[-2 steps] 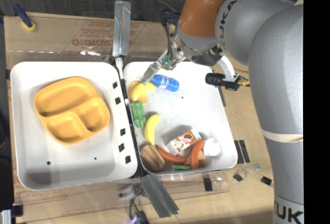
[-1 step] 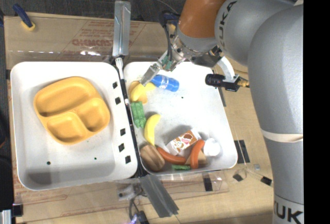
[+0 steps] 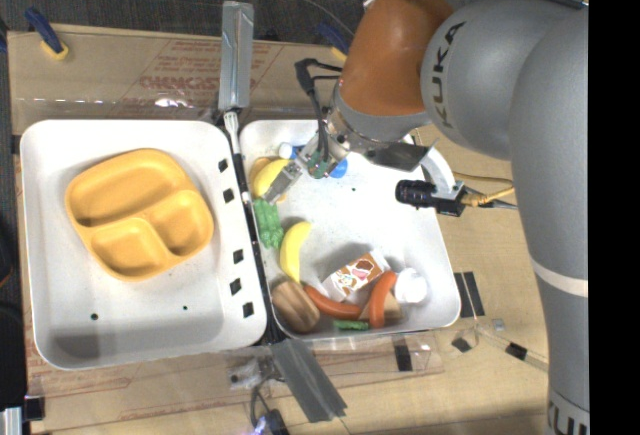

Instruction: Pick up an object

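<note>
A: Nearest, along the right bin's [image 3: 440, 253] front wall: a brown round lump [image 3: 294, 304], an orange carrot [image 3: 333, 303], a printed packet [image 3: 356, 277], a white cap-like piece [image 3: 411, 287]. Heaped, some leaning on the wall, probably tumbled there.

B: Next back?

A: A banana [image 3: 292, 249], smooth and curved, lying beside a green knobbly strip [image 3: 267, 222] against the divider. Left bin [image 3: 40, 223] holds a yellow tray [image 3: 138, 211], matte plastic, three shallow wells, set at a slant.

B: And the hand?

A: The hand [image 3: 290, 175] is low over the right bin's back left corner, its tip at a yellow rounded thing [image 3: 265, 175], likely a lemon. Whether it is spread or closed, I cannot tell; nothing is plainly clasped. Something blue [image 3: 337, 166] sits just behind it.

B: So the target?

A: My guess is the lemon, pressed into the corner; the walls crowd any approach. Farther back, a grey arm [image 3: 500, 83] with a glossy orange band, then the cardboard-covered counter [image 3: 120, 63].
</note>
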Tool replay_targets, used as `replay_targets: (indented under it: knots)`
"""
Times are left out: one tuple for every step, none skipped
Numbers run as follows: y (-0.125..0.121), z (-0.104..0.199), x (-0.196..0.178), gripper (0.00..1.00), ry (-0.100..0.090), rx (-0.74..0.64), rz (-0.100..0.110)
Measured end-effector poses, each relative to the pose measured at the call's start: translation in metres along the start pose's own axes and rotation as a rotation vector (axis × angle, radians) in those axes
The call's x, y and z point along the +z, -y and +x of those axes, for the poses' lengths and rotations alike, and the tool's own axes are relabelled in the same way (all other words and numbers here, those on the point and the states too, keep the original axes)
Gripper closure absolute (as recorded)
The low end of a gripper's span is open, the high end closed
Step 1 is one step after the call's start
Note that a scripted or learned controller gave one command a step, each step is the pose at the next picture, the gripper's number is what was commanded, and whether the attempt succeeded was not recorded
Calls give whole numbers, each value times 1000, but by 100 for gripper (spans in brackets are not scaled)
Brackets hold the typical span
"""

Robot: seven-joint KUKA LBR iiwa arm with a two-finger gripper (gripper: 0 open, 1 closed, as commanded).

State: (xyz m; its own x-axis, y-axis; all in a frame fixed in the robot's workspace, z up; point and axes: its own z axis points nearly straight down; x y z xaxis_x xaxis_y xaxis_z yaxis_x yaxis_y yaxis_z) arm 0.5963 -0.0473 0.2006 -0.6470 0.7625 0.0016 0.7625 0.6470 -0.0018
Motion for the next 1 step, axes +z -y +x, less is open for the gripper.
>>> replay_targets:
  knots:
    - [-26, -46, -46, 0, 4, -104, -2]
